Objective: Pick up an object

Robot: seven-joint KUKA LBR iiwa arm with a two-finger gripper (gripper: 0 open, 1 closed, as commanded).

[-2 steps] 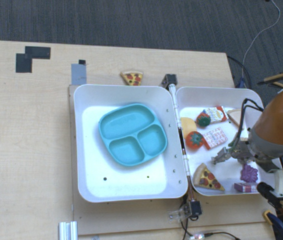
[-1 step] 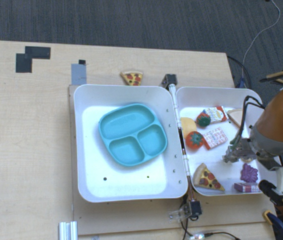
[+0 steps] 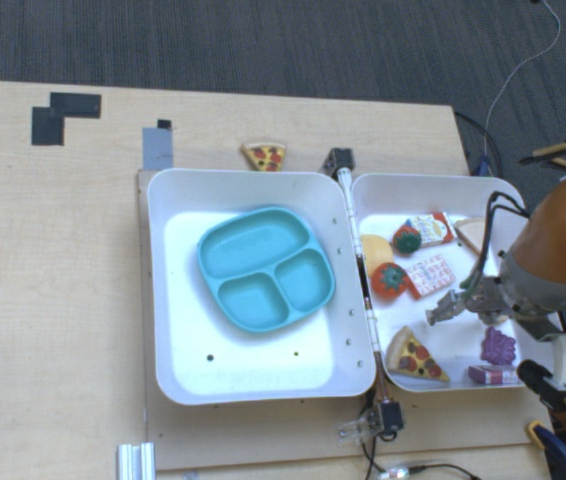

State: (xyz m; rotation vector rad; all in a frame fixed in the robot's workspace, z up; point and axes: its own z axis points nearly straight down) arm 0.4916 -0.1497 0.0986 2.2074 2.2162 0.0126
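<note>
My gripper (image 3: 475, 304) hangs low over the right bin (image 3: 441, 196), below the grey arm with its orange band (image 3: 563, 233). Toy food lies around it in that bin. A pink checkered cracker (image 3: 430, 273) is just left of it and a purple grape bunch (image 3: 498, 347) just right and nearer. A pizza slice (image 3: 415, 356) sits at the front left. A red tomato (image 3: 390, 280), a yellow piece (image 3: 373, 250), a red-green strawberry (image 3: 407, 237) and a red-white packet (image 3: 434, 228) lie farther left. I see nothing held in the gripper.
The left bin (image 3: 178, 358) holds a blue divided plate (image 3: 266, 268). A second pizza slice (image 3: 263, 155) lies on the bench behind the bins. A small purple item (image 3: 487, 374) rests by the right bin's front wall, and a bread slice (image 3: 471, 234) at its back.
</note>
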